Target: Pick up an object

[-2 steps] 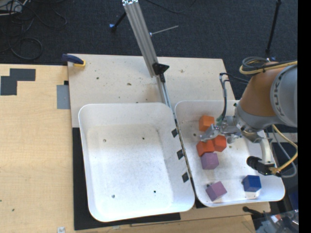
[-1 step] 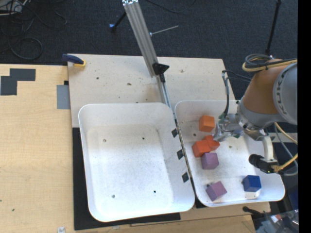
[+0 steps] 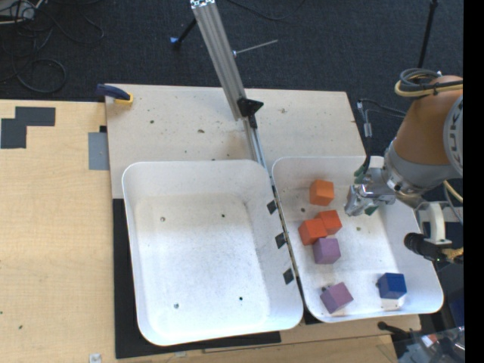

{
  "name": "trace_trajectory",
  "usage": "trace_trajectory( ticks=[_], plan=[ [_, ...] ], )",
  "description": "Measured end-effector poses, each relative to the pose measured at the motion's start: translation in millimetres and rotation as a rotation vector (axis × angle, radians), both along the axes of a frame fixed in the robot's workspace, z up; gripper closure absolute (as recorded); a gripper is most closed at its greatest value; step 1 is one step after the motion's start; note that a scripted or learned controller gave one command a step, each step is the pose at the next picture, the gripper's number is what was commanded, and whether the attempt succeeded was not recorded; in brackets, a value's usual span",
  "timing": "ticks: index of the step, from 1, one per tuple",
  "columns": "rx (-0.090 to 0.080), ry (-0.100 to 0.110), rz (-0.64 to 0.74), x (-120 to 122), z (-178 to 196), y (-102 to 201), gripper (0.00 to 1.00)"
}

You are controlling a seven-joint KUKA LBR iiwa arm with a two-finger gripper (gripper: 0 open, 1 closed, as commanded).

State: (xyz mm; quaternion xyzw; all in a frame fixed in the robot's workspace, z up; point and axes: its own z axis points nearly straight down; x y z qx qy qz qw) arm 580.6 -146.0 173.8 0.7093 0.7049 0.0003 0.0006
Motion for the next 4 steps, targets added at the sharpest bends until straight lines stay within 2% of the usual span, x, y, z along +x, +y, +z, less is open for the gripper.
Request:
trace_trajectory(
  ticks=[1,2,3,4],
  plan=[
    [0.000,0.000,0.007,0,34,-2,1.00],
    [0.004,0.005,0.010,5,28,54,1.00],
    [0.004,0.005,0.010,-1,35,97,1.00],
    [0.004,0.007,0.010,-4,29,153,1.00]
  ],
)
